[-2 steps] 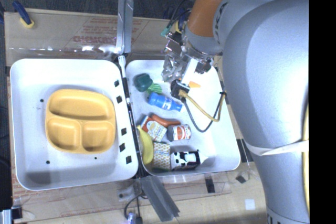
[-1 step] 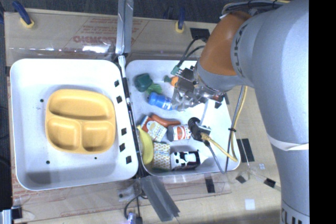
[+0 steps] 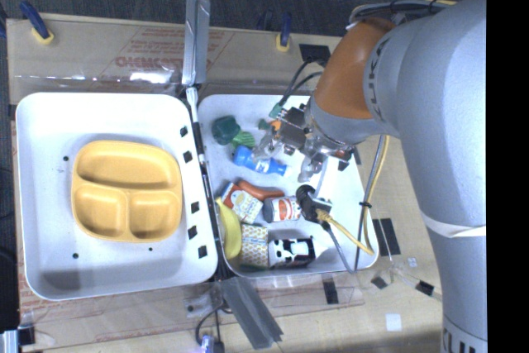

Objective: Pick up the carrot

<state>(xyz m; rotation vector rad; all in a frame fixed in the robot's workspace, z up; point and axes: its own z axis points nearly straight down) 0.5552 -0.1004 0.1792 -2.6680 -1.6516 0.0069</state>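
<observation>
End effector (image 3: 289,151) hovered mid-frame over the right bin (image 3: 355,256), state unclear; carrot (image 3: 258,192) lay ungrasped below it.

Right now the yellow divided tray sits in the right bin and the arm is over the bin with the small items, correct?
Not quite. The camera view shows the yellow divided tray in the left bin, alone there. The rest holds: the arm is over the right bin, where the small items lie, among them a blue item and a banana.

Grey arm (image 3: 430,136) reaching from right, tool (image 3: 289,151) pointed down
</observation>
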